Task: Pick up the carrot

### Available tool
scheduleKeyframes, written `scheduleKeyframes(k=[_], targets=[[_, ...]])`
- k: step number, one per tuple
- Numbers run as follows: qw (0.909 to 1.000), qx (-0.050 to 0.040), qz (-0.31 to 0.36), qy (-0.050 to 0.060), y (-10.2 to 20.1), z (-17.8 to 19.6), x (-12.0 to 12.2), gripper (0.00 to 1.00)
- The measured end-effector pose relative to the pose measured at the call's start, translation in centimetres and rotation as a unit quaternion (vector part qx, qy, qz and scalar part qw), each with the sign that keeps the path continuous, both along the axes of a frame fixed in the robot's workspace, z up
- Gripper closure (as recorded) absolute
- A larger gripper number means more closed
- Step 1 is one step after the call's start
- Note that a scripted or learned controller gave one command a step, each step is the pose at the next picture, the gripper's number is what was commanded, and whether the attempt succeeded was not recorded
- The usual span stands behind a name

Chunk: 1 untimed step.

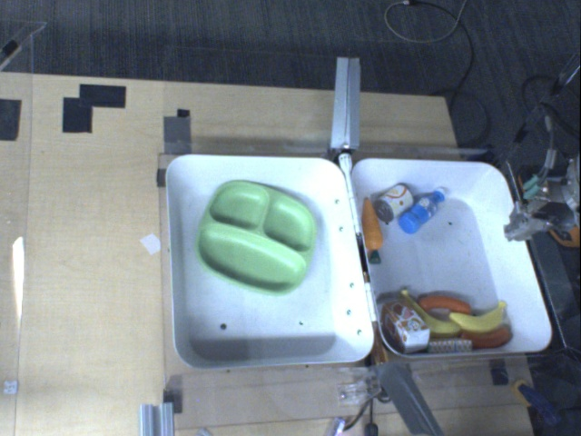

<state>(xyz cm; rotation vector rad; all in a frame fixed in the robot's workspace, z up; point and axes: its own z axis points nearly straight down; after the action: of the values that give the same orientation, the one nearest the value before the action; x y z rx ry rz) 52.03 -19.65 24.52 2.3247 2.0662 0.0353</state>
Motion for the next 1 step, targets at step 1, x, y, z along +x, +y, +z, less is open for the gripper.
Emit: scheduleKeyframes(k=[1], targets=[[1.0000,-0.0006,0.005,-0.003,0.12,1.12,0.21,1.00]])
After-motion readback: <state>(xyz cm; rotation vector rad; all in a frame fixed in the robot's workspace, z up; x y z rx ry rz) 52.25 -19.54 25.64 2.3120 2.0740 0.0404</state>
